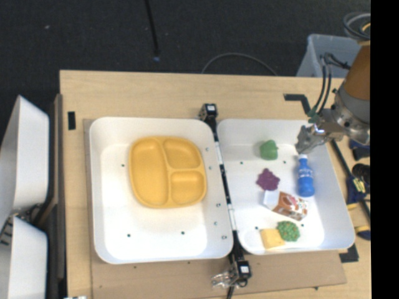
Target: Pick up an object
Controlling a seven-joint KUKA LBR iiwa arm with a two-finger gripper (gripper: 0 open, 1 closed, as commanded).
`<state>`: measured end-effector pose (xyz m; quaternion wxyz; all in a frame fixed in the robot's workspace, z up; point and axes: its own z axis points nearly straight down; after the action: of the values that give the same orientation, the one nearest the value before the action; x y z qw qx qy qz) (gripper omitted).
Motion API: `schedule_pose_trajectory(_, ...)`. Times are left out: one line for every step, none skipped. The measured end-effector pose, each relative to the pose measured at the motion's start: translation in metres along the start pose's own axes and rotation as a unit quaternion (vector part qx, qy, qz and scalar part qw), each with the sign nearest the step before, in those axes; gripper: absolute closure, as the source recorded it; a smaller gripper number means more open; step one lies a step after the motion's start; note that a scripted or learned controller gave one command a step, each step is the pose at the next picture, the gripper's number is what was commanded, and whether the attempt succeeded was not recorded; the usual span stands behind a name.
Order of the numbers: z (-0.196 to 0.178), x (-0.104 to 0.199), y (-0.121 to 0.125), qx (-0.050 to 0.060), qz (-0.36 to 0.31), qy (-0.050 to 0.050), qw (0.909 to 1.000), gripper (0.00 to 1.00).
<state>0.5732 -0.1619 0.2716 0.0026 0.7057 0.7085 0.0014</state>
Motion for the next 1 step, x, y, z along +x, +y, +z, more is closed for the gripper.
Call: schedule_pose_trajectory(-0.0062,0.0563,-0.0023,0.002,-0.001,0.001,1.0000,1.00)
